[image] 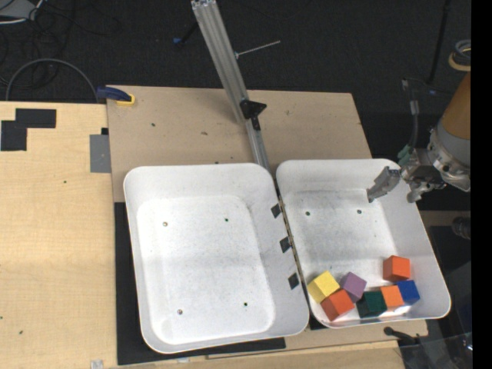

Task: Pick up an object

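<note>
Lying well below gripper (400, 181): blocks (365, 287)

I see two white bins, the left bin (204, 256) and the right bin (350, 206), both speckled grey. In the right one: a yellow cube (324, 284), purple cube (354, 284), two orange-red cubes (397, 267), an orange cube (392, 295), green cube (372, 304) and blue cube (409, 291). The worktop (54, 229) is pale wood.

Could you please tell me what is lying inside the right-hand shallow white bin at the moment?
The right-hand shallow white bin holds a cluster of small coloured blocks in its near corner: yellow, purple, green, blue and three orange-red. Anything beneath them is hidden.
</note>
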You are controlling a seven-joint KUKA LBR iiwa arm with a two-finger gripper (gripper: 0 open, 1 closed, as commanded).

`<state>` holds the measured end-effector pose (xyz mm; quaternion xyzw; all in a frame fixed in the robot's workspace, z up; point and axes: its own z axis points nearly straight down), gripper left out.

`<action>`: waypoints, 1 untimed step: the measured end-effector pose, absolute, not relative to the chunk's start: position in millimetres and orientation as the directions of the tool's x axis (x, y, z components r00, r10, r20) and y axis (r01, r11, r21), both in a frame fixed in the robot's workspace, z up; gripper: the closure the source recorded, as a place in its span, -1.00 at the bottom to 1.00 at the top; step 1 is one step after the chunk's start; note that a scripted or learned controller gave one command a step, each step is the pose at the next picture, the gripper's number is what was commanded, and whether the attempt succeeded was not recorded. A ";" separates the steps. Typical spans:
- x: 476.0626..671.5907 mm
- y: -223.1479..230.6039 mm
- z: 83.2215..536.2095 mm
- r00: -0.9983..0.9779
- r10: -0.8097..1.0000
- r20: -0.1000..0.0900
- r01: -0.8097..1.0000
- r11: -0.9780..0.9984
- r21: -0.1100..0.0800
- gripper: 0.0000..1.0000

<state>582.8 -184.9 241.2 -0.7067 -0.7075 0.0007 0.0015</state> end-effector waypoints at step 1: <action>573.4 -67.2 187.8 -0.006 1.000 0.005 1.000 0.006 -0.008 -1.00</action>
